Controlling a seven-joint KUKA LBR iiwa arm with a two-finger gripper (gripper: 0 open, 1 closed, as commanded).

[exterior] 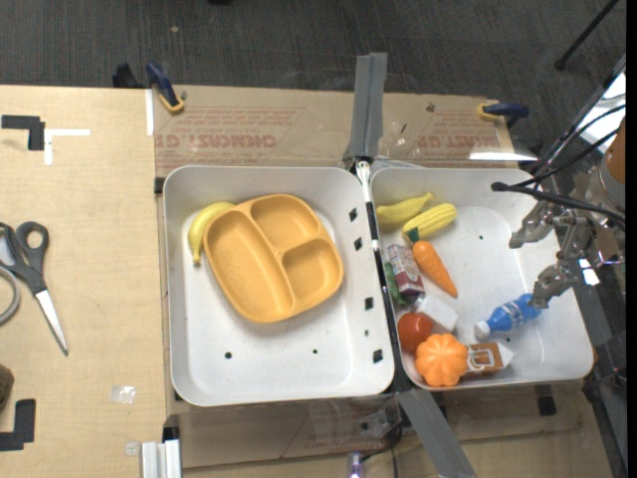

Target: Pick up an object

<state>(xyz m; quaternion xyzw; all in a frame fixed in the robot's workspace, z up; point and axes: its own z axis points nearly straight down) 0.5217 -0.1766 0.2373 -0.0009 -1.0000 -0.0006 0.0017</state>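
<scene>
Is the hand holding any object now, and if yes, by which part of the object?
Nothing is held. The hand hangs open above the right bin, close to the blue bottle, with nothing between its fingers.

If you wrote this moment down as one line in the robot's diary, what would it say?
stage: reaching | end effector: over right bin, nothing visibly held | nearest item: blue bottle | left bin: yellow divided plate, banana

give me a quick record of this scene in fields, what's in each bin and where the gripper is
left bin: yellow divided plate, banana tucked at its left edge
right bin: corn, carrot, tomato, small pumpkin, blue bottle, snack packet
gripper: over the right bin's right side, above the blue bottle, holding nothing
bench: scissors at left
</scene>
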